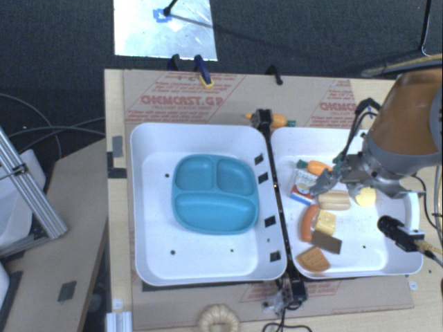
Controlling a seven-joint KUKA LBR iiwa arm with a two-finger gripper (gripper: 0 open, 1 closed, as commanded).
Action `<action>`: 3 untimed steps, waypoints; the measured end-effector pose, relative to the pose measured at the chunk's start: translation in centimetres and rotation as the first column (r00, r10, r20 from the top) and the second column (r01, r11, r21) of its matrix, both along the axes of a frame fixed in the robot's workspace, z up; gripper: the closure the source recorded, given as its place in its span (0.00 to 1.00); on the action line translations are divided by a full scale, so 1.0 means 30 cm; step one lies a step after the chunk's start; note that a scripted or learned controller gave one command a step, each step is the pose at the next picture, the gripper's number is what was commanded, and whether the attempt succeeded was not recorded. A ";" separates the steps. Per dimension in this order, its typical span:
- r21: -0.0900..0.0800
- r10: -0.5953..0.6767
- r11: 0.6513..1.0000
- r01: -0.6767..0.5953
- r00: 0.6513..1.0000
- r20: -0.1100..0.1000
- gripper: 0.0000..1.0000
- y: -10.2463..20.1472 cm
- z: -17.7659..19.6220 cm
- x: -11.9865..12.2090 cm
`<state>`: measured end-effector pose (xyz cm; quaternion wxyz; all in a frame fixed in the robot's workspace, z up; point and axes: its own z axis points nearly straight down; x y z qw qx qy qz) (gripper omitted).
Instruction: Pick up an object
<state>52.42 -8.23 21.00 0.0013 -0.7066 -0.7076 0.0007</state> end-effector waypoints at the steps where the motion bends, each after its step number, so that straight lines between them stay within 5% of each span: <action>1: 0.000 -0.001 1.000 0.001 1.000 -0.001 0.00 -0.030 -0.180 -0.009; 2: 0.000 -0.001 1.000 0.001 1.000 -0.002 0.00 -0.047 -0.378 -0.031; 3: -0.007 0.000 1.000 0.000 1.000 0.018 0.00 -0.053 -0.407 -0.016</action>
